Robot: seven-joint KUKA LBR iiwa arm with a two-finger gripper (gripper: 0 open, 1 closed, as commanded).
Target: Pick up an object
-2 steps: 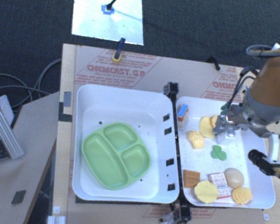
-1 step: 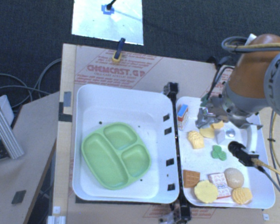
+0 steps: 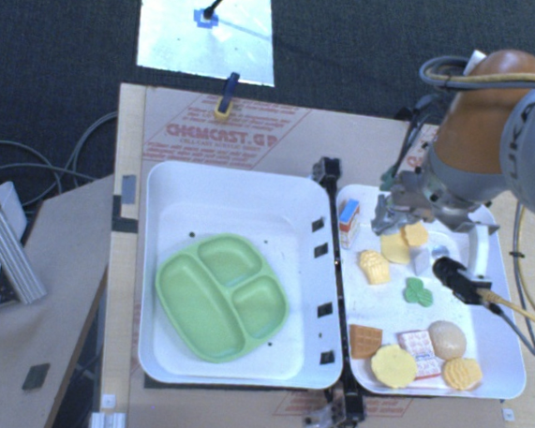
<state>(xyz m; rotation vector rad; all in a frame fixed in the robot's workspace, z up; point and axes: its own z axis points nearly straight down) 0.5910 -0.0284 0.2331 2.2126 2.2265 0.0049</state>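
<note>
My gripper [image 3: 391, 218] hangs over the back of the right bin [image 3: 506, 372], just above a pale yellow slice [image 3: 395, 249] and a small yellow wedge [image 3: 416, 235]. I see nothing held in it. To its left stands a small white carton [image 3: 348, 219] with red and blue print. A yellow corn-like piece [image 3: 373, 267] and a green clover-shaped piece [image 3: 418, 292] lie just in front of it. The arm's bulk hides the bin's back right corner.
Near the right bin's front edge lie a brown cracker [image 3: 365, 341], a yellow round piece [image 3: 393, 365], a red-and-white packet [image 3: 419, 351], a beige bun [image 3: 446, 339] and an orange waffle [image 3: 463, 373]. The left bin [image 3: 184, 200] holds a green divided plate [image 3: 221, 295].
</note>
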